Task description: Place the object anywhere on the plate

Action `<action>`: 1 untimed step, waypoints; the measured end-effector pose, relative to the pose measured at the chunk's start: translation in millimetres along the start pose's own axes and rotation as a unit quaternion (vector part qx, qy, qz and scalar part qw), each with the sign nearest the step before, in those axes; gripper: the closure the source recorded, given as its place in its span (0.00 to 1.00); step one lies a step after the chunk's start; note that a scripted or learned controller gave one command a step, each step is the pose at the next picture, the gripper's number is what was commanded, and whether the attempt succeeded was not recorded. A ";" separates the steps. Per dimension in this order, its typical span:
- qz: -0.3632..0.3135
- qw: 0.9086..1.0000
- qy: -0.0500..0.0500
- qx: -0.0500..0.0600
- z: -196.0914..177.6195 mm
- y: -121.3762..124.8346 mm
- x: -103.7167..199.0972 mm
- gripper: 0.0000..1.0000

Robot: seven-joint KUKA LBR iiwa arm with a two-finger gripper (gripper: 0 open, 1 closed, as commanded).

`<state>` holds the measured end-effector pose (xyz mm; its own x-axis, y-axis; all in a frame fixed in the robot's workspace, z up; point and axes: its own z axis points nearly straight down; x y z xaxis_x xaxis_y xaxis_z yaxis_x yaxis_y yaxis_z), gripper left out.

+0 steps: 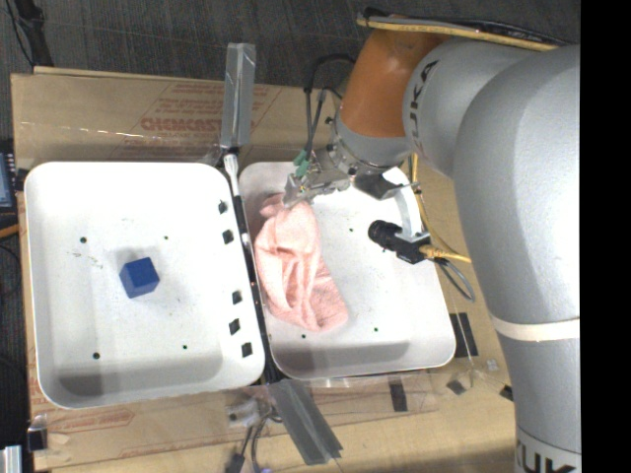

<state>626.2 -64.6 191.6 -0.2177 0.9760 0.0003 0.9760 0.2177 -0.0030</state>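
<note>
The end effector [301,187] is seen at the upper centre of the frame, over the top left corner of the right bin [414,338]. Its tips are set at the upper end of a pink cloth [296,264], and a bunched corner of the cloth is seen at the tips; whether that corner is gripped between them, and how far they stand apart, cannot be told from this angle.

The cloth is soft, crumpled and folded, of an elongated shape, and is laid along the left side of the right bin, from the end effector down towards the lower middle of the frame. It is close against the wall shared with the left bin [59,264].

A small blue cube [139,276], matt and sharp-edged, is noted on the floor of the left bin, well apart from the cloth. Both bins are shallow, white, smooth and round-cornered.

The arm [513,166] is grey and glossy, with an orange band above the wrist. The desk [118,106] is covered with brown cardboard.
</note>
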 end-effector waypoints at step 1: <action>-0.003 1.000 0.000 0.000 -40.2 0.4 0.7 1.00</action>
<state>626.6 -63.8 231.8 -0.2239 0.9746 0.0006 0.9746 0.2239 -0.0023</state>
